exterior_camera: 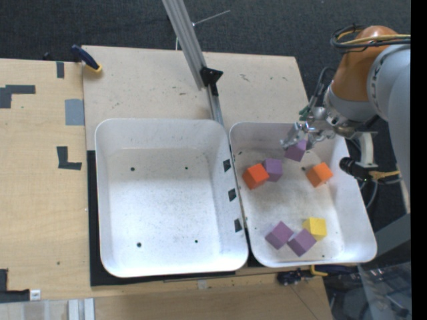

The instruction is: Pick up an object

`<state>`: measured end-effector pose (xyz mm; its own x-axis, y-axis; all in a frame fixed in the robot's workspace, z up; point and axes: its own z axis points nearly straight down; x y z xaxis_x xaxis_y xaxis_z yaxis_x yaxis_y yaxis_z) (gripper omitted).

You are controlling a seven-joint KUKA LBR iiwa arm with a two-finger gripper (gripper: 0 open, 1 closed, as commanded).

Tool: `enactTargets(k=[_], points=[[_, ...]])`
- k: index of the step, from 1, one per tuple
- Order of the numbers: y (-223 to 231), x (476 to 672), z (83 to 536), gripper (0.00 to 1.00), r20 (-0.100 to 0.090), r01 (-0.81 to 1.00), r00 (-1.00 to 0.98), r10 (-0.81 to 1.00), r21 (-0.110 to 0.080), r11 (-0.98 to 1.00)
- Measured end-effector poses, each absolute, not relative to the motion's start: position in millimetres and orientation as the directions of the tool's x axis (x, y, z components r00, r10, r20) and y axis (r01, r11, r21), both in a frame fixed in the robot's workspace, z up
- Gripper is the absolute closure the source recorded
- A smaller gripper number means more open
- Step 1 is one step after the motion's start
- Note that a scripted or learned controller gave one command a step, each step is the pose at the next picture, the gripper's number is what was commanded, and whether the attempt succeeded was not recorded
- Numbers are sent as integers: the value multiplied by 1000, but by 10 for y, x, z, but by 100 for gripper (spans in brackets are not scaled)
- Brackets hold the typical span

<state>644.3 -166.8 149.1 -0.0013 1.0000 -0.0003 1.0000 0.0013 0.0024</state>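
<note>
My gripper (301, 140) hangs over the far part of the right bin (357, 209), reaching in from the right. A small purple block (295, 151) sits between its fingertips, and the fingers are shut on it. Below it in the same bin lie an orange block (255, 176) touching another purple block (273, 169), and a second orange block (319, 173) to the right. Near the front of the bin a yellow block (316, 227) lies beside two purple blocks (279, 234) (301, 242).
The left bin (110, 179) stands alongside, its wall meeting the right bin's. A slanted metal rail (190, 35) runs from the top down to the gap between the bins. The arm's orange band (360, 62) and cables sit at the right.
</note>
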Motion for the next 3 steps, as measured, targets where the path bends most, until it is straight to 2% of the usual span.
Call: enactTargets(k=[1,2,3], points=[[-1674,6459,2128,100,-1,1000,-1,1000,5,1],[-1670,6469,2568,100,-1,1000,-2,1000,4,2],[-1177,6155,2455,100,1,1000,-4,1000,-4,4]])
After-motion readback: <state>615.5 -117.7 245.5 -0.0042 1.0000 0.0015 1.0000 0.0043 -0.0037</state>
